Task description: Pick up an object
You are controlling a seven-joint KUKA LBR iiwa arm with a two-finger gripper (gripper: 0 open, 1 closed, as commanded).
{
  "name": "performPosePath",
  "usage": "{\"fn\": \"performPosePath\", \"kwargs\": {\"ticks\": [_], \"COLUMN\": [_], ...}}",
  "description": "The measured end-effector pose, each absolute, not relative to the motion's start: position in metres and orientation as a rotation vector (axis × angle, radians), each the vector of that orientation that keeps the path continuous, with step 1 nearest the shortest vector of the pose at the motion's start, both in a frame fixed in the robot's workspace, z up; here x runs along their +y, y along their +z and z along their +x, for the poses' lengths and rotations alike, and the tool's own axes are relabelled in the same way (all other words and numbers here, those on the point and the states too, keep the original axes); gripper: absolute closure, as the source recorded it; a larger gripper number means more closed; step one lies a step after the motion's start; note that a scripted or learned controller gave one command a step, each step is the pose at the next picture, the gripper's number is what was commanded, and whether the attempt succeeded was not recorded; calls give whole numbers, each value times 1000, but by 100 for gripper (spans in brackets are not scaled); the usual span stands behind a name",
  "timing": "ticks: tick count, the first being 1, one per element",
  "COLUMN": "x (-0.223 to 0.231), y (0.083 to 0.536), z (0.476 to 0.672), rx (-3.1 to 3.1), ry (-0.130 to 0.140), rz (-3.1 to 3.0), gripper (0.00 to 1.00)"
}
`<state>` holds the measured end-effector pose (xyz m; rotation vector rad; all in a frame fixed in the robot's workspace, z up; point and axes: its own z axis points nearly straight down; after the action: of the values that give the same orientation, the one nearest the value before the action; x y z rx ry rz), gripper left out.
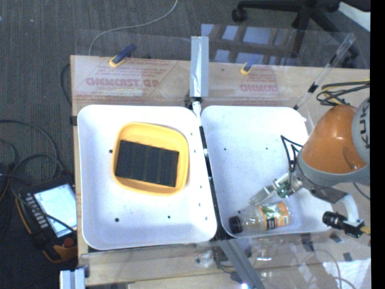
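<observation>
Claw (269, 193) state cannot be told; it is seen low in the right bin (240, 137), just above a clear bottle (261, 218) lying at the front wall. 1 yellow dish (151, 159) is held by the left bin (96, 161).

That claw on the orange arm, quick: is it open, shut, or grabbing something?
Gripper: cannot be told. It sits low in the right bin, just above the lying bottle; nothing is seen held.

Two white bins (144, 230) sit side by side on the bench (138, 80). Two clamps (122, 55) grip the bench's far edge. A tablet (51, 208) lies on the carpet at left; a chair base (283, 8) stands far right.
</observation>
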<state>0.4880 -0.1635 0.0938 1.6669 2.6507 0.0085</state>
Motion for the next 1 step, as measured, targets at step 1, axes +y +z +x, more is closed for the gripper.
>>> {"fn": "performPosePath", "kwargs": {"ticks": [1], "x": [-187], "y": [93], "z": [497], "rx": [2342], "ry": [19], "rz": [2074], "gripper": [0]}}
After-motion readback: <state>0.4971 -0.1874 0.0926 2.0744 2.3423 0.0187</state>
